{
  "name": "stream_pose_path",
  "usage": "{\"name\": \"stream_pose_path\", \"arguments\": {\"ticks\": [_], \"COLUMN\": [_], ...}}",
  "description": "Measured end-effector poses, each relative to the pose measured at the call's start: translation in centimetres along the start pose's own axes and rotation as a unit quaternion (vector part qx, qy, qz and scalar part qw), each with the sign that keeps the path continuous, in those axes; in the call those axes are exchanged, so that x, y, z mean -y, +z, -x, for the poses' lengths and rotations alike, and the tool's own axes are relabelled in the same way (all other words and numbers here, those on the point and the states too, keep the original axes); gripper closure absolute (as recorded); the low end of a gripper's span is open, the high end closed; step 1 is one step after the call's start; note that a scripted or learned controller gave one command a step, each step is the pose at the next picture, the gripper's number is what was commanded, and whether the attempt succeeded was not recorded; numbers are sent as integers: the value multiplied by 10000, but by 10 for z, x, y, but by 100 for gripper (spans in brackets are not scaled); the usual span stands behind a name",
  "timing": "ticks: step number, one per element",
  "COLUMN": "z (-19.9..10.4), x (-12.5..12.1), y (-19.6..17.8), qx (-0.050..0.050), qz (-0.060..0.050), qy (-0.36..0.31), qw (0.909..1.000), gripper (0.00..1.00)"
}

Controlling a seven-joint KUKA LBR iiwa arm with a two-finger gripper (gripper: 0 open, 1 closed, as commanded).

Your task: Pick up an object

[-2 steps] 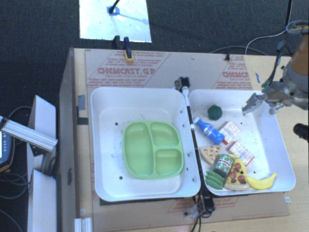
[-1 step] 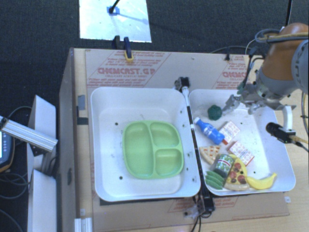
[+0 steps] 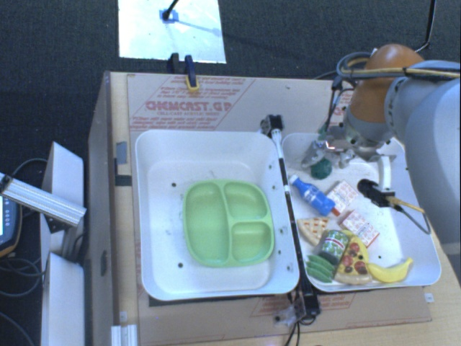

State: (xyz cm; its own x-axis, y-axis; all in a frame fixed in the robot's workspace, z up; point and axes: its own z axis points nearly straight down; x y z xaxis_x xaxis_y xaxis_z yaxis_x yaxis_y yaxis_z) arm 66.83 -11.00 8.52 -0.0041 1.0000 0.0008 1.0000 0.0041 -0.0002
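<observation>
Under bins: "CHEMCAST GP" sheet (red lettering).

Bright, even light; soft focus; faint shadows.

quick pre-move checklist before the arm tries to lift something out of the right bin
1. Gripper over the right bin: ok, it is at the bin's far end.
2. A target under it: ok, a dark green object lies just below the gripper.
3. Object seen between the fingers: cannot tell.
4. Room around the target: ok, the blue bottle lies apart from it.
5. Other items out of the way: ok, the banana and the pizza slice are at the near end.
6. Green divided plate in the left bin: ok, away from the arm.
</observation>
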Motion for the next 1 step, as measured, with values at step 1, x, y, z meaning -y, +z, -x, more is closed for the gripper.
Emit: {"name": "stream_pose_path", "arguments": {"ticks": [1], "z": [0], "x": [-2], "y": [-13], "qx": [10], "qz": [28], "qy": [-15], "qw": [10000], "gripper": [100]}}
